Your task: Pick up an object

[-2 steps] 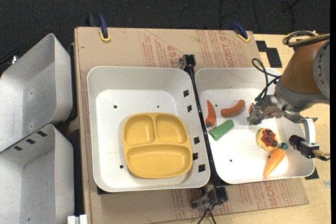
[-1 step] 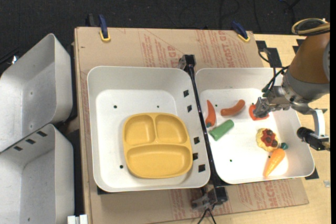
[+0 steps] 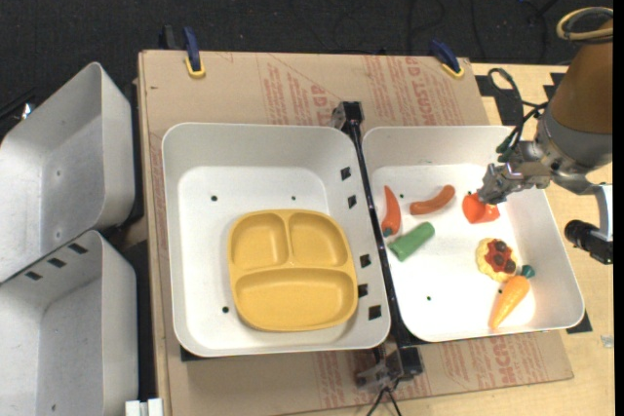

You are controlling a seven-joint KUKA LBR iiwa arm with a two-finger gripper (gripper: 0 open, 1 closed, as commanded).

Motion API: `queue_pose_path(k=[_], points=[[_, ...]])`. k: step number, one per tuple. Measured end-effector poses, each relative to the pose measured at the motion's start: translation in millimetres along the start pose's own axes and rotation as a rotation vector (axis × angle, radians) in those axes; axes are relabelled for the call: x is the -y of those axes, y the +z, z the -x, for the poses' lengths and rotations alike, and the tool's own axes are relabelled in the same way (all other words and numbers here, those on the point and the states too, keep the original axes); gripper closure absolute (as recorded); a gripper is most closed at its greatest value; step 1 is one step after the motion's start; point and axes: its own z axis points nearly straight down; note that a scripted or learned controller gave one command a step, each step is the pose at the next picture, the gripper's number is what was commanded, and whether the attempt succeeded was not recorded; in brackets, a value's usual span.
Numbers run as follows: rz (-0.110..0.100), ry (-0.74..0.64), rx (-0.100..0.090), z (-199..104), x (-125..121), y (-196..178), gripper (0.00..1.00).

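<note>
Pick not confirmed yet: gripper (image 3: 490, 191) is sitting low in the right bin (image 3: 561, 258), right at the small red-orange object (image 3: 479, 208), far side of that bin from the yellow tray (image 3: 292, 270). Can't tell whether the pincer is closed on it; fingertips are too small to resolve, so probably mid-grasp. Lift is pending. Arm is reaching in from the right, wrist angling down-left.
</note>
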Motion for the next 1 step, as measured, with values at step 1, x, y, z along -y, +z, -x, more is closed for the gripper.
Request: queue_pose_path(k=[1], points=[[0.001, 0.001, 0.001, -1.8, 6.8, -59.0, 1.00]])
